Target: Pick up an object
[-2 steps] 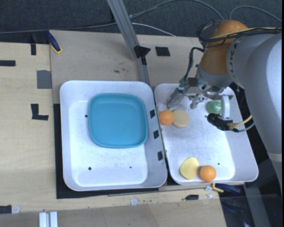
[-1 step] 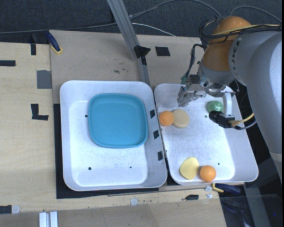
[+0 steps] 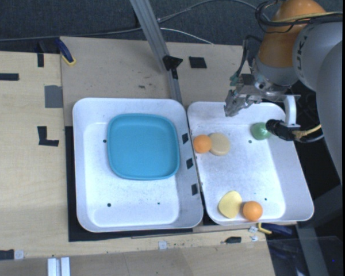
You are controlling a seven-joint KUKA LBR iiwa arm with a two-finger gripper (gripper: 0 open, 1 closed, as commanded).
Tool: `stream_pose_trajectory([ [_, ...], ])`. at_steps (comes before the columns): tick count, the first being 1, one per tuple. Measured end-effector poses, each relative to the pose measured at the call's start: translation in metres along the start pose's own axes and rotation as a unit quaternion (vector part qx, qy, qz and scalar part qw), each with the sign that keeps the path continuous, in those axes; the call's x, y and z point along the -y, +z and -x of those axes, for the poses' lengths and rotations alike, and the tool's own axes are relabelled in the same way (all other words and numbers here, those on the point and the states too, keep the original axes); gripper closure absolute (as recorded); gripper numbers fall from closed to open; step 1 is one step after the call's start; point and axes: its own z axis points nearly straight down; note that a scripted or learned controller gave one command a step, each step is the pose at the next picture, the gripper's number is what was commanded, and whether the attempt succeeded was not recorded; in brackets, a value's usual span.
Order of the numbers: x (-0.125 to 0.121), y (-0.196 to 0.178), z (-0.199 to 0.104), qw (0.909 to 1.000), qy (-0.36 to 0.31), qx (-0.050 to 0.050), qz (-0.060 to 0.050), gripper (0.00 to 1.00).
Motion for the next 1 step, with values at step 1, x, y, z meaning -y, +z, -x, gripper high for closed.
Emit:
stream_pose_trajectory([
  [1, -0.0009, -0.0524, 0.0, 1.0, 0.0, 0.0, 0.0, 1.0],
])
